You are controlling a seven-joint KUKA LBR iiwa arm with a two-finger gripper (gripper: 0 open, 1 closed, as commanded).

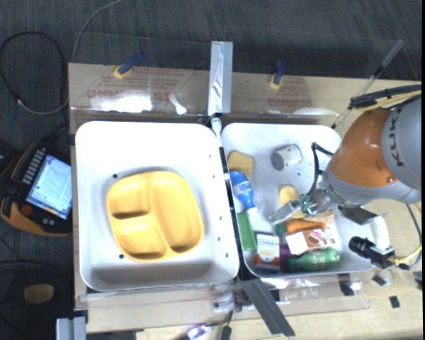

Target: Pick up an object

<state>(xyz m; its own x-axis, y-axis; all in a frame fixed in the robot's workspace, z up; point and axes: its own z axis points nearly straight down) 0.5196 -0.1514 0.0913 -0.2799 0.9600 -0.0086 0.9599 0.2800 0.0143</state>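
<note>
arm (382,154): cut off at right edge | gripper (297,210): opening too small to tell

Two white bins (92,147), one yellow divided tray (154,212), one blue bottle (241,190), one green bottle (317,260), one grey cup (286,156), two clamps (129,64).

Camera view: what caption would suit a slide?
Grey-and-orange arm lowers its tool over a cluttered right bin; yellow tray sits in the left bin.

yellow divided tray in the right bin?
No, the yellow divided tray lies alone in the left bin; the right bin holds the clutter beneath the end effector.
</note>
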